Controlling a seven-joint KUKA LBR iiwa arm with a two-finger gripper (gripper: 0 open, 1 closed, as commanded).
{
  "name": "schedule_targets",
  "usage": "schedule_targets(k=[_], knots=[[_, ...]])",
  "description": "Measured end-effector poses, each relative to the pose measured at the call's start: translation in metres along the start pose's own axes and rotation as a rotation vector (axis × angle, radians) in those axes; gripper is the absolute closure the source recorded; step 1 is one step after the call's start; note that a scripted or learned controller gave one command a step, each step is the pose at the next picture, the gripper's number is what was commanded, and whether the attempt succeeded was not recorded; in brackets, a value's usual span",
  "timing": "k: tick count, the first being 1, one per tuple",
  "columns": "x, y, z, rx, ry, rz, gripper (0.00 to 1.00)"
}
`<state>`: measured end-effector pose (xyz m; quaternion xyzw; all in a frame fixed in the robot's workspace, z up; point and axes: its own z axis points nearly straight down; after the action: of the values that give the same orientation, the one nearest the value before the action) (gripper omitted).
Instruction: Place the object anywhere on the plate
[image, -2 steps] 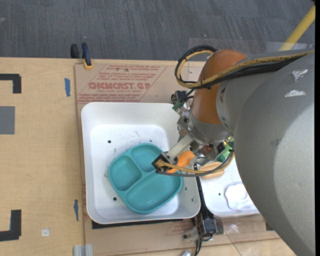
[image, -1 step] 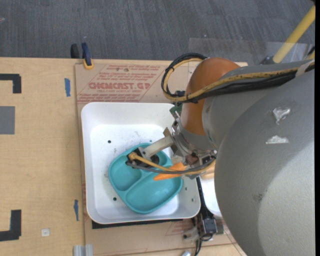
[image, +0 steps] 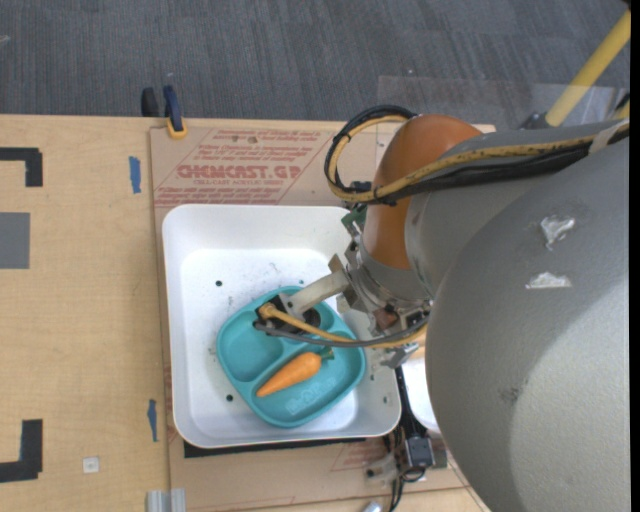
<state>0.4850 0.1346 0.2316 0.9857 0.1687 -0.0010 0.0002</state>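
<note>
Camera view: carrot (image: 292, 373) on plate (image: 300, 405), near compartment.
Gripper (image: 378, 316) hangs by the plate's far right edge, and I cannot tell its grip. The carrot lies flat and apart from it, so placing looks done.

The bin (image: 190, 300) looks like smooth white plastic, scuffed with dark specks. In it, the teal plate (image: 300, 405) is matt plastic and the orange carrot (image: 290, 373) has a slight sheen. The bench (image: 80, 330) is pale matt wood, with printed brown cardboard (image: 240, 165) under the bin. On the right, the arm's (image: 540, 330) grey shell is smooth and glossy. The far floor (image: 250, 50) is rough grey carpet.
</note>
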Motion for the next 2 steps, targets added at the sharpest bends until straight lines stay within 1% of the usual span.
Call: schedule_targets(k=[1,2], knots=[[0.042,0.083,-0.13,-0.003,0.013,0.143,0.0],[0.026,-0.004,-0.124,0.004,-0.002,0.065,0.0]])
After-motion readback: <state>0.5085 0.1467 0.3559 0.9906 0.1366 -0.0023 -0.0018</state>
